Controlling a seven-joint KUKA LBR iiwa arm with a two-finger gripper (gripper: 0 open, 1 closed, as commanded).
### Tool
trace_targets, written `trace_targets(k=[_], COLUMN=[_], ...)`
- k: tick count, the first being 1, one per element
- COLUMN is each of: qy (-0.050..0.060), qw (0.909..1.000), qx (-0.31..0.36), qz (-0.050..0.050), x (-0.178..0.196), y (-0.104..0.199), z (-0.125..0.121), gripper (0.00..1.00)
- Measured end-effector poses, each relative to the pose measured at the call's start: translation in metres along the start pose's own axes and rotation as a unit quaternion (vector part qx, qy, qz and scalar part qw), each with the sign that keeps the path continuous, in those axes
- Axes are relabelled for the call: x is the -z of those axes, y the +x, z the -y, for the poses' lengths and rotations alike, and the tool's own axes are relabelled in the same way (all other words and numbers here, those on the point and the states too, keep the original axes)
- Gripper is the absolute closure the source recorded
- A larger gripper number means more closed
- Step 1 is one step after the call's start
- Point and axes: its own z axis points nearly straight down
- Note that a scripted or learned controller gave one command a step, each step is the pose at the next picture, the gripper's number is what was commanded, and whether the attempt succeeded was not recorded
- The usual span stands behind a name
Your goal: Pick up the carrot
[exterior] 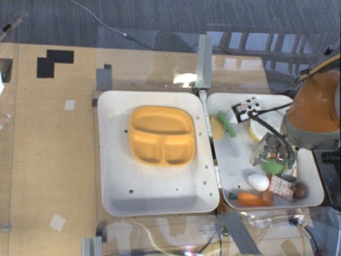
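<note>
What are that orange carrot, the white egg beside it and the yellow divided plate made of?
The orange carrot looks like smooth moulded plastic: even colour, slight sheen, probably toy food. The white egg looks glossy and uniform, likely plastic too, though that is uncertain. The yellow divided plate seems matte moulded plastic, with rounded compartment ridges.

The big round robot arm (314,113) has a bright orange band with a grey ring under it. Thin black cables run from it to a small white box with black marks (245,109). Its see-through, metal-looking gripper (272,152) looks shiny.
</note>
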Motion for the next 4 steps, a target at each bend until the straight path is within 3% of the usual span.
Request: trace_targets(k=[1, 2, 3, 4], qy=[-0.001, 0.002, 0.002, -0.002], qw=[0.9996, 0.9957, 0.9802, 0.9885], qx=[-0.025, -0.092, -0.198, -0.151], qz=[0.009, -0.004, -0.002, 0.008], x=[0.193, 0.041, -0.036, 0.179], y=[0.005, 0.041, 0.005, 0.014], z=[-0.006, -0.036, -0.042, 0.013], gripper=[1.0, 1.0, 1.0, 1.0])
